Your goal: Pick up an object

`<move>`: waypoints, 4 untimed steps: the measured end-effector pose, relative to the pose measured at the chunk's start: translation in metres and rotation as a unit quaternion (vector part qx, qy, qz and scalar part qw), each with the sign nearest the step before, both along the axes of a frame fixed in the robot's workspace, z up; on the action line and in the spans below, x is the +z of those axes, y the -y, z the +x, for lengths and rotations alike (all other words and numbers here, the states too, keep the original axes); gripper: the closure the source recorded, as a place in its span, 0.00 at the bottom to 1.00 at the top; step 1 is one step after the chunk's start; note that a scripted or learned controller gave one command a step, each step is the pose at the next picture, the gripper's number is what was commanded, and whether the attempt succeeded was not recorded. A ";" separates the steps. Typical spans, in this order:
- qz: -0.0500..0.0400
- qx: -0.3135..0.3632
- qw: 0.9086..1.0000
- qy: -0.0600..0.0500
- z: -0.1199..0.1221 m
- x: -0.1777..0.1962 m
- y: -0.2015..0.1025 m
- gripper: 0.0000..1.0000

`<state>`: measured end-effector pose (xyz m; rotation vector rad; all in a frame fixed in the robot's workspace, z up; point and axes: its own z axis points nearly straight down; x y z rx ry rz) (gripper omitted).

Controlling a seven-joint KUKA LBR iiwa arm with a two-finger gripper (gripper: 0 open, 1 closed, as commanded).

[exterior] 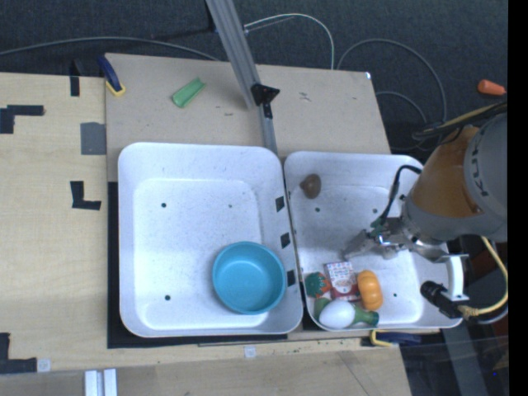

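The grey arm (462, 192) with its orange band comes in from the right and reaches down into the right bin (346, 167). Its fingers (363, 246) hang low over the white floor of that bin, pointing toward the left side of the picture. They look a little bit apart, but they are small and dark, so I cannot tell for sure how wide they are. Nothing sits between them, and I cannot tell if the tips touch the bin floor.

Just below the fingers, toward the near edge of the bin, lies a small pile of toys. The red and white packet (339, 279) is the closest one to the fingers. Its long side runs from the fingers down toward the near edge. The orange toy (369, 289) lies just to the right of the packet, touching it, and its long side runs the same way. A white egg (336, 313) lies below the packet, and a green thing (315, 285) pokes out on the packet's left.

Above the fingers and to the left, well apart from them, sits a small brown lump (310, 186). Far to the left of the fingers, in the left bin (165, 172), sits a blue bowl (248, 276).

A green block (187, 93) lies on the surface (330, 110) behind the bins.
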<state>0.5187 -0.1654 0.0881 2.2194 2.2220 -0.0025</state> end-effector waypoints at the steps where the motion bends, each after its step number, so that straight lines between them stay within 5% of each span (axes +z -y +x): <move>1: 0.001 0.001 1.000 0.000 0.000 0.011 -0.001 1.00; 4: 0.000 0.001 1.000 0.002 0.000 0.148 -0.015 1.00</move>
